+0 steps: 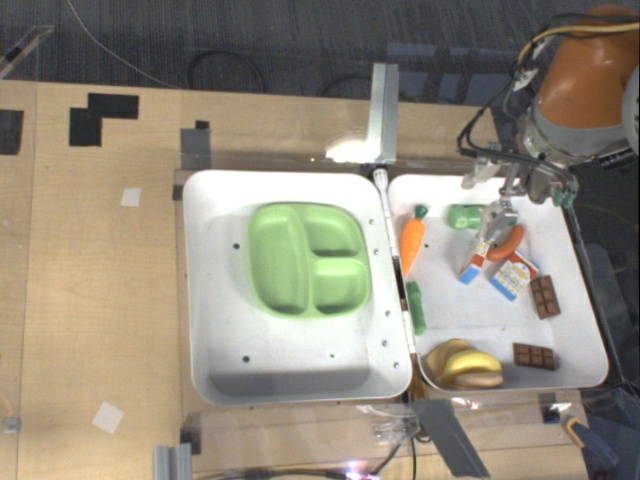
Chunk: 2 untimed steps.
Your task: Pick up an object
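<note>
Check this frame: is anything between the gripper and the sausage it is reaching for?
Nothing visible is. The gripper hangs right over the red sausage in the right bin. The green cylinder and blue-white carton lie close beside it, not over it.

The big grey and orange arm comes in from the right side. Its gripper points down, just under the wrist. The two thin fingers sit close together.

Arm cropped at right edge
</note>
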Each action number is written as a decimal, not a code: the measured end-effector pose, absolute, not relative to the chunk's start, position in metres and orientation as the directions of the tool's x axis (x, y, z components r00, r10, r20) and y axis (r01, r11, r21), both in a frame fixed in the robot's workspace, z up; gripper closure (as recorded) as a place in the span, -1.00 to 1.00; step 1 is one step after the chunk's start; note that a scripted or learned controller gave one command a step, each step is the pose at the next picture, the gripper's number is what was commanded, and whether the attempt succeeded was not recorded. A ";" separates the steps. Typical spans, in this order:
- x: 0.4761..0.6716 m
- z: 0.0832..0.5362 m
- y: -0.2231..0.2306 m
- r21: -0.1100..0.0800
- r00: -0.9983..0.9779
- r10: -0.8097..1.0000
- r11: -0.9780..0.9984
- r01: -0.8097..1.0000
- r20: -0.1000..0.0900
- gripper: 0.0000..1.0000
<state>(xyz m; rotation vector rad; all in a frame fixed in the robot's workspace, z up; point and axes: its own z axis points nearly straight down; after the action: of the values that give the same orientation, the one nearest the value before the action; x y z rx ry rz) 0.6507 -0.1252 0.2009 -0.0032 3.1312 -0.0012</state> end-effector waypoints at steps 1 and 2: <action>0.617 0.114 -0.130 -0.001 -1.000 0.024 1.000 0.024 -0.016 -1.00; 0.630 0.089 -0.080 0.002 -0.994 0.105 0.994 0.105 -0.013 -1.00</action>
<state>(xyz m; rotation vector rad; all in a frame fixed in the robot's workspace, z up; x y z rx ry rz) 0.6300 -0.0801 0.0886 0.1650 3.1244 0.0026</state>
